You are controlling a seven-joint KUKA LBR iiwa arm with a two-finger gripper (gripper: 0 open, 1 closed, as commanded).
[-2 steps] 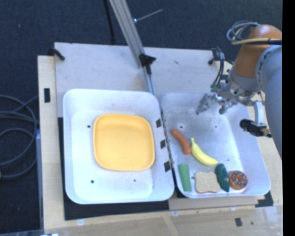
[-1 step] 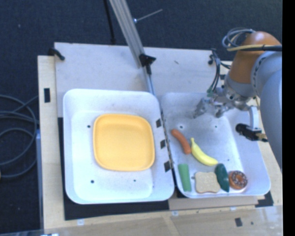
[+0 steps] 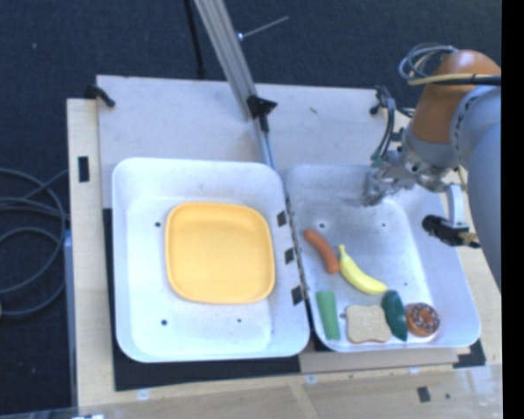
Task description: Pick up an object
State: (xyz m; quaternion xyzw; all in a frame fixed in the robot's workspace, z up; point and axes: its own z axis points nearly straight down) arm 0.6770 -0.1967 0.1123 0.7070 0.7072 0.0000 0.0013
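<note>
The right bin (image 3: 332, 190) holds several toy foods along its near side. An orange sausage (image 3: 321, 250) lies next to a yellow banana (image 3: 361, 274). Nearer the front sit a light green block (image 3: 327, 313), a slice of toast (image 3: 368, 323), a dark green piece (image 3: 394, 313) and a chocolate donut (image 3: 422, 319). My gripper (image 3: 375, 190) hangs over the far right part of this bin, well away from the foods. Nothing shows between its fingers.
The left bin (image 3: 135, 190) holds a yellow square plate (image 3: 218, 251). A slanted metal pole (image 3: 227, 46) with a clamp rises behind the bins. The grey arm with its orange band (image 3: 445, 94) comes in from the right. Cables lie on the floor at left.
</note>
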